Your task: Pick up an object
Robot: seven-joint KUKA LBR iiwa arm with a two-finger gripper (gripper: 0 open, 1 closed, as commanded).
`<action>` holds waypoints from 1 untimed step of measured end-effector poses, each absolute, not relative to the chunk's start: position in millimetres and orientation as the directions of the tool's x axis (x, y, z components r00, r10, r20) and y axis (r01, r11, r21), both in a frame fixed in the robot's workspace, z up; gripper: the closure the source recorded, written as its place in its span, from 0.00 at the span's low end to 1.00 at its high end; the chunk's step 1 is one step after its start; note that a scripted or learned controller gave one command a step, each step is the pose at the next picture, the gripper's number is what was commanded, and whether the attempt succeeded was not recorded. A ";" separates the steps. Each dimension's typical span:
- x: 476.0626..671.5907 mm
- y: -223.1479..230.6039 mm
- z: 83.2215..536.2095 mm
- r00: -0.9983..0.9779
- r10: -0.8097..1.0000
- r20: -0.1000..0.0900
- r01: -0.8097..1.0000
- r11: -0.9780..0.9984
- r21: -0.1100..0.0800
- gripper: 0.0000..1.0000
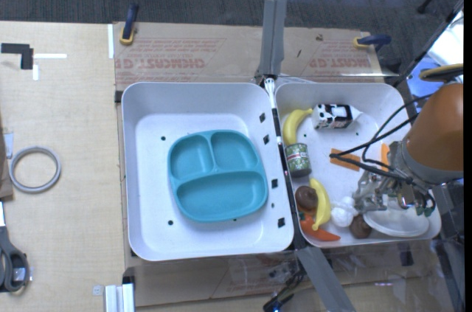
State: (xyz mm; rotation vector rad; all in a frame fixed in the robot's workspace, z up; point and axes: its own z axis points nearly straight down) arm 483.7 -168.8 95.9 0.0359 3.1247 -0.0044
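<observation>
The right bin holds several small items: a yellow banana, a black-and-white cow toy, a green can, an orange stick, a second small banana beside a brown ball, a carrot, a white ball, a brown lump and a white plate. My gripper hangs low over the bin's front right part, just above the plate's left rim and right of the white ball. Cables and the wrist hide its fingers.
The left bin carries a blue divided tray. A grey roll of tape and scissors lie on the wooden bench at the left. Cardboard and blue clamps sit behind the bins.
</observation>
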 end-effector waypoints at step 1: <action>493.9 -168.3 102.2 -0.998 0.021 -0.051 0.021 1.000 -0.008 0.00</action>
